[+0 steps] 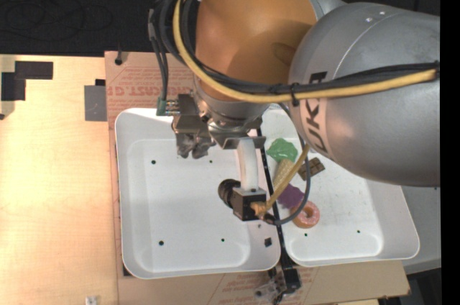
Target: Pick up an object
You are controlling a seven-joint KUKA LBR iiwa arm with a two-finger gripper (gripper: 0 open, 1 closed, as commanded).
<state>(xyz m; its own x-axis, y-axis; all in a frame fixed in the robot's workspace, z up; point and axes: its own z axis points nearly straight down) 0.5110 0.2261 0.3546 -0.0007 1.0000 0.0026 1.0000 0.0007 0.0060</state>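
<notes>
We see the grey arm [374, 95] reaching in from the right of the frame, its orange band [251, 23] large in the upper middle. Below the band, a little left of centre, the gripper [192, 147] points down over the upper part of the left bin [144, 239], with bare white floor under it. From this slanted angle we cannot tell whether the gripper is spread or pressed together, and we see no object in its grasp. The things to be picked lie in the right bin [366, 242], gathered in its left part close to the seam between the two bins, just right of the frame's centre and apart from the gripper. Highest in the cluster is a green lump [282, 150]. Just below it a tan cone [286, 170] lies tilted, and a dark brown piece [314, 167] sits just to the cone's right. Lower down is a purple piece [292, 196], and just beside it, toward the lower right, lies a pink ring [309, 216]; we cannot tell whether those two touch. The robot's cables cross in front of the cluster and hide parts of it. Both bins rest on a cardboard sheet [144, 84] with red print, and pale wooden bench [50, 188] takes up the left of the frame.
</notes>
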